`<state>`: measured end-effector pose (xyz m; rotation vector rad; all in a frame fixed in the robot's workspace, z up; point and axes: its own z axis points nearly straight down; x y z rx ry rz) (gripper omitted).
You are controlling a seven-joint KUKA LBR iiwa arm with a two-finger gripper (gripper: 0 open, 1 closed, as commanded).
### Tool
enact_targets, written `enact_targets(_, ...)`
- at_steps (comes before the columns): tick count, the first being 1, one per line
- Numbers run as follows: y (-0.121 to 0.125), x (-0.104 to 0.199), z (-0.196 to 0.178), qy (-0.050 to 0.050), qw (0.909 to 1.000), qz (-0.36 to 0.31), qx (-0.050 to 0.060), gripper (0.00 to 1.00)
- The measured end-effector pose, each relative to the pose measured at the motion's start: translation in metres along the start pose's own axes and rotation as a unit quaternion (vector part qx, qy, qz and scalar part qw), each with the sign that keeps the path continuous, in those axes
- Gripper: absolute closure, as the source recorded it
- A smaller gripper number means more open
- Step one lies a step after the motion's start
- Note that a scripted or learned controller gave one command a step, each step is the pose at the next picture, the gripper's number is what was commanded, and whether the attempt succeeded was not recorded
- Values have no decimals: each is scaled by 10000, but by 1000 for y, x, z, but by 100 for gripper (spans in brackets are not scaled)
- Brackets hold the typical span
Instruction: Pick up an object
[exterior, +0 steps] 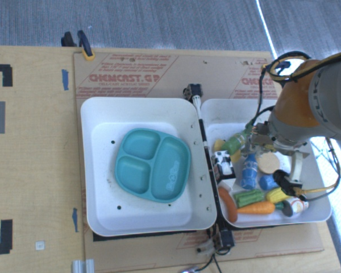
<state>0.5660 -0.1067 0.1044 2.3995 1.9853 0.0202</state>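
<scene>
The right bin (324, 209) holds a pile of toy items: a green piece (235, 143), a blue bottle (249, 173), a round beige disc (268, 164), a green pickle (248, 198), an orange carrot (256, 209), a red-orange sausage (228, 203) and a yellow piece (277, 195). My gripper (253, 145) hangs low over the upper middle of this pile, right beside the green piece and just above the blue bottle. The grey and orange wrist covers it from above.
The left bin (96, 152) carries a teal divided plate (153, 165). A small black-and-white block (223, 164) lies by the rim between the bins. A black clamp (192, 91) sits at the far end of that rim. Cables (329, 169) trail over the right bin's right side.
</scene>
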Motion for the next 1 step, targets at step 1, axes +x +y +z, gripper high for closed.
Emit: enact_targets(1, -27, 39, -111, 46, 9987, -492, 142, 100)
